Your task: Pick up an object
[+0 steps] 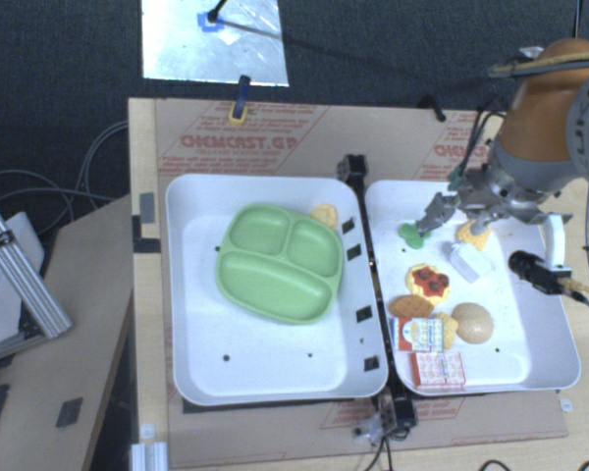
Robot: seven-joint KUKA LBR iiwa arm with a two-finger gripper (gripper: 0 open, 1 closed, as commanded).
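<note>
Gripper (459, 217) fingers spread, nothing between, low over right bin (560, 361), between green piece (410, 232) and yellow piece (471, 234). Green tray (280, 263) in left bin (191, 292).

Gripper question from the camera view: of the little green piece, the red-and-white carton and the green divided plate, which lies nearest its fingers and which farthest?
From the gripper:
1. Little green piece, just left of it, right bin.
2. Red-and-white carton, that bin's front edge.
3. Green divided plate, left bin.
</note>
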